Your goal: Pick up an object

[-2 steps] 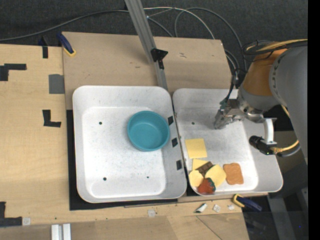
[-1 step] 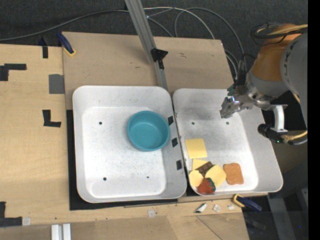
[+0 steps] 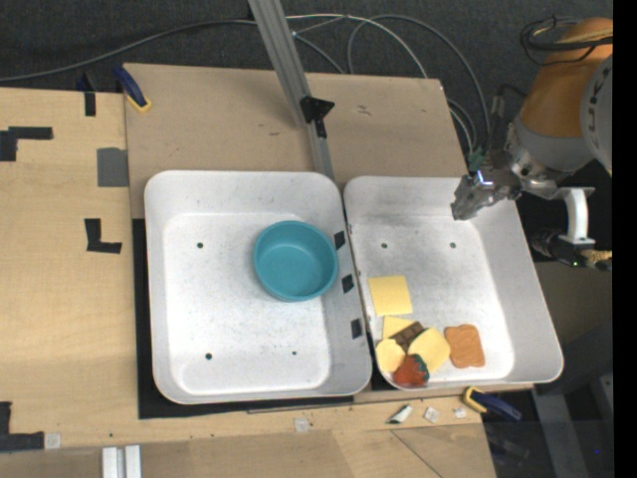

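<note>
My gripper (image 3: 466, 205) hangs over the far right part of the right bin (image 3: 498, 267), with nothing visible between its fingers. Well below it, near the bin's front, lie a pale yellow square (image 3: 390, 294), a yellow wedge (image 3: 429, 348), a small dark brown piece (image 3: 408, 335), a red round item (image 3: 409, 371) and an orange-brown slab (image 3: 464, 346). A teal bowl (image 3: 294, 259) sits upright in the left bin (image 3: 189, 297), towards its right side.
A slanted grey metal pole (image 3: 289, 73) crosses above the back of the bins. Cables (image 3: 398, 43) run over the dark floor behind the bench. Blue-and-yellow clamps sit at the board's far left corner (image 3: 132, 88) and front right edge (image 3: 486, 401).
</note>
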